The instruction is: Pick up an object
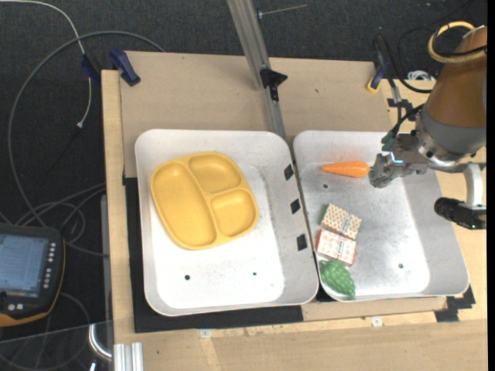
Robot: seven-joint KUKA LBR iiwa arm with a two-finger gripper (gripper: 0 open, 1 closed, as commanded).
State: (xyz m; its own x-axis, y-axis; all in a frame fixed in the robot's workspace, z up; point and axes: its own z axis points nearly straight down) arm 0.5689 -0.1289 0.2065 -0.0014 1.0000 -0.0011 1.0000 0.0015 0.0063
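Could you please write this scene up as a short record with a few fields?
left bin: holds a yellow divided plate
right bin: holds a carrot, a patterned box and a green item
carrot: lying flat near the bin's far edge
patterned box: near the bin's left side, green item just in front of it
gripper: at the carrot's right end; grasp cannot be confirmed

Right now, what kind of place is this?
Probably a robot lab. A grey arm's end effector hangs by a toy carrot in a white bin, a control tablet sits nearby, and cables trail over the floor.
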